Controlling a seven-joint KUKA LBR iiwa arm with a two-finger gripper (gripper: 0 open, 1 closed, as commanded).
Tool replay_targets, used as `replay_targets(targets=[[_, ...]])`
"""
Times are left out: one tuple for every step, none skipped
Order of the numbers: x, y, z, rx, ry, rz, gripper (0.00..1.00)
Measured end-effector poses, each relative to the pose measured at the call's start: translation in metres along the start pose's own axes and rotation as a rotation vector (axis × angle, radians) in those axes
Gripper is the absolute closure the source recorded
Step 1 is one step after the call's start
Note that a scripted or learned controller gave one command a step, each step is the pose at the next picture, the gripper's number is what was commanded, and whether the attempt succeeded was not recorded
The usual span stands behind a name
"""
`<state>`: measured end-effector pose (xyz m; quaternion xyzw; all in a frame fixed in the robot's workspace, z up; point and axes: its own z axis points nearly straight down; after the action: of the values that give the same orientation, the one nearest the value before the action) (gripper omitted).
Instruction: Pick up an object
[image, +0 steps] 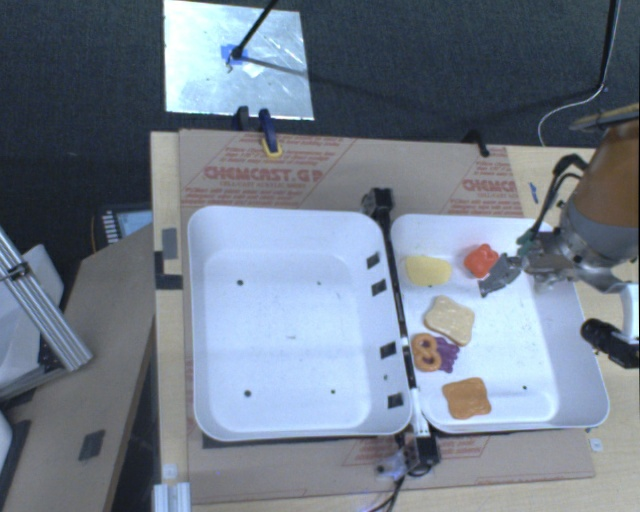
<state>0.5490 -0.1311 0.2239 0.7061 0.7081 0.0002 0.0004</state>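
The red object lies near the back of the right bin, just left of the claw; touching or not, I cannot tell, nor the claw's state. A yellow piece lies left of it; a tan slice, pretzel and orange toast lie nearer. The left bin adjoins on the table.

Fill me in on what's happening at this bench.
A grey arm reaches in from the right, its gripper low over the right bin, beside the red piece. Nothing is visibly held. A yellow piece, a tan slice, a pretzel-shaped piece and an orange slice lie there too.
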Motion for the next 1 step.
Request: replay_targets(targets=[[0.0618,0.0022,0.0417,0.003,0.003,-0.007,0.00]])
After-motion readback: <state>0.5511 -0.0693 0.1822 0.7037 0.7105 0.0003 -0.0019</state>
